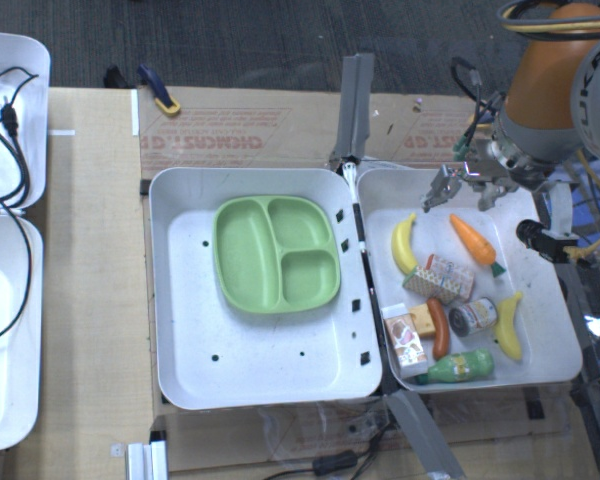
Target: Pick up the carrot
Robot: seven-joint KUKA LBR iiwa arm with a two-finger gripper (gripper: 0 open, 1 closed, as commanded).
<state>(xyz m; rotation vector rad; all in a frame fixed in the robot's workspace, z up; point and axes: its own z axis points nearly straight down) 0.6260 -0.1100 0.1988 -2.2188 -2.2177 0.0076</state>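
An orange carrot (473, 240) is lying in the right bin (565, 313) just below the spread, released pincer (467, 185), looking like a light, rigid, smooth toy best gripped across its thick middle.

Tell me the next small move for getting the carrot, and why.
Probably shift the gripper toward the camera and lower it over the carrot. It hangs open above the right bin's far end, and the carrot lies free, just nearer, beside the banana.
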